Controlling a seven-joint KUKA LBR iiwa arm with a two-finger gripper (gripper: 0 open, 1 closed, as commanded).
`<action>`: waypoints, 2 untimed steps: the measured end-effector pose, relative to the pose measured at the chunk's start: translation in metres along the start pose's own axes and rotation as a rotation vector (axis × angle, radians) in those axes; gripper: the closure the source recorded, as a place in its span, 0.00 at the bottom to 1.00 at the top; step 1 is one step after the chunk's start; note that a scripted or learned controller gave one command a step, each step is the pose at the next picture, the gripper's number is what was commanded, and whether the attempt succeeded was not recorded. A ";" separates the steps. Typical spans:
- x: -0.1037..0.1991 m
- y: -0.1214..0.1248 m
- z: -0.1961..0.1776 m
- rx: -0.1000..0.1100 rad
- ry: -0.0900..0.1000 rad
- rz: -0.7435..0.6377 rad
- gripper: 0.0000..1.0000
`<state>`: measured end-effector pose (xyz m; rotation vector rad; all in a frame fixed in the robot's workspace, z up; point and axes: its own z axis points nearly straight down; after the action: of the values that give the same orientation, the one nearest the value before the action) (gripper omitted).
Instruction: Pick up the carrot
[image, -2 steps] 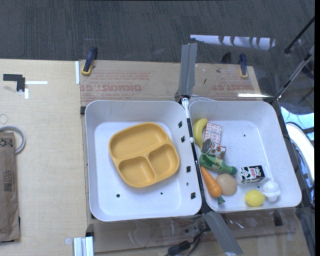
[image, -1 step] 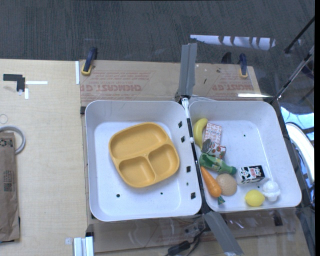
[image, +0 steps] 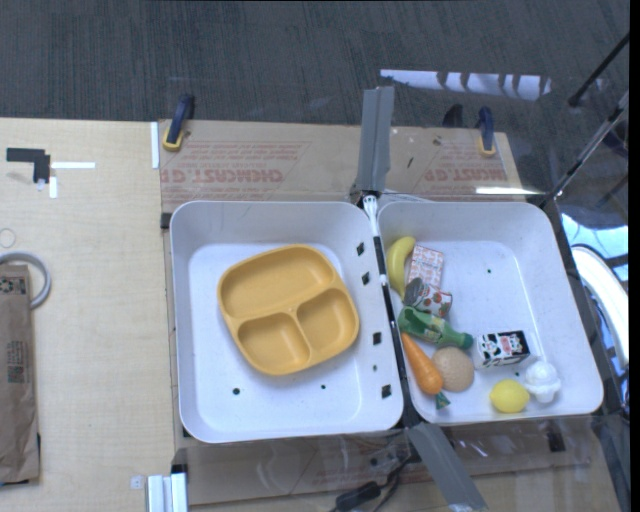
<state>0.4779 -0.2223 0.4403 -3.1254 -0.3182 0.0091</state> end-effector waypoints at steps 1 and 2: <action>0.000 0.000 0.000 0.000 0.000 0.000 0.00; 0.000 0.000 0.000 0.000 0.000 0.000 0.00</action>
<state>0.4779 -0.2223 0.4403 -3.1254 -0.3180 0.0090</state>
